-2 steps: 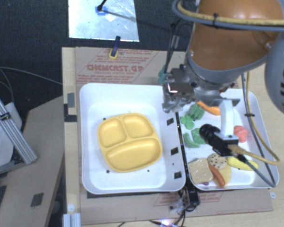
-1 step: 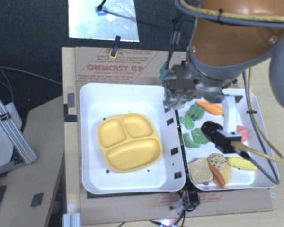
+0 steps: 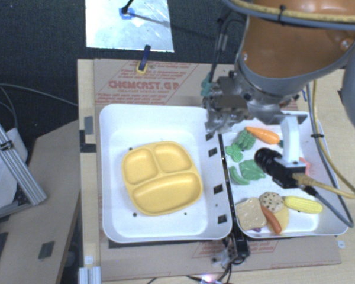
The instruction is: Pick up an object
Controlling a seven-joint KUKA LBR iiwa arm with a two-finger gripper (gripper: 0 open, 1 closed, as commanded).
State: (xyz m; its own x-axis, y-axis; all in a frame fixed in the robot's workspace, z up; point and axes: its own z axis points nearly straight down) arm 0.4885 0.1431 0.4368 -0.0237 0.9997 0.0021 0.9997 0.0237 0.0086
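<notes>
My gripper [image 3: 215,125] hangs over the far end of the divider between the two bins, under the grey wrist and the big orange band. Nothing is visibly held in it. The right bin [image 3: 330,228] holds toy food. An orange carrot [image 3: 264,135] lies just right of the gripper, with green leafy pieces [image 3: 244,139] beside it and another green piece [image 3: 247,171] nearer the front. At the front lie a cookie [image 3: 271,201], a corn cob [image 3: 303,204], a slice of bread [image 3: 249,213] and a red sausage [image 3: 273,220].
A yellow divided plate [image 3: 161,177] lies in the middle of the left bin [image 3: 109,158]. Both bins rest on a cardboard sheet [image 3: 148,81]. A metal frame [image 3: 12,158] stands off the bench at the left.
</notes>
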